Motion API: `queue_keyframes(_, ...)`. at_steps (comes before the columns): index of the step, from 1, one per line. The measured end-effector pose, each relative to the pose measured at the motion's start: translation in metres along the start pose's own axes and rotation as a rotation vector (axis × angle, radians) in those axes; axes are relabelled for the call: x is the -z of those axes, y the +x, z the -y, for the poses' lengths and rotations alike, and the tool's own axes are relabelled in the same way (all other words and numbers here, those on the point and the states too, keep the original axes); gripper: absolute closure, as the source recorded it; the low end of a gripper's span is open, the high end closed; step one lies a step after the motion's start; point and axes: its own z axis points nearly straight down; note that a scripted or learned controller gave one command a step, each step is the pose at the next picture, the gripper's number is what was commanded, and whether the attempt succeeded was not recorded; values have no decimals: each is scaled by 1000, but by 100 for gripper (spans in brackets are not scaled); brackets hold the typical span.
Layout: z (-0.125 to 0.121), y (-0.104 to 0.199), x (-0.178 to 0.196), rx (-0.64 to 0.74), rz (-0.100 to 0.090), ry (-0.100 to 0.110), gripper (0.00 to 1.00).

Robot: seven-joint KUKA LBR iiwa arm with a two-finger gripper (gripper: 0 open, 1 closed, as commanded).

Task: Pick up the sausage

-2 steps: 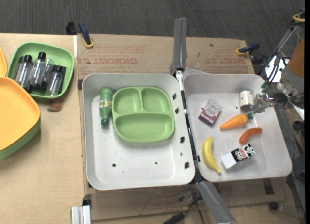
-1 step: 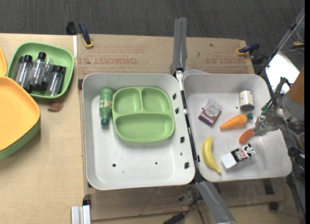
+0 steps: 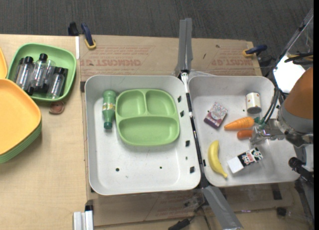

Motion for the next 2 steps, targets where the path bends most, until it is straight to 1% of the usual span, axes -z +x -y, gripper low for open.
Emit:
queue_keyframes(1,-60,40,90,94,2,-2,100)
queue_keyframes(2,-23,-20,13,201,14,-28,100)
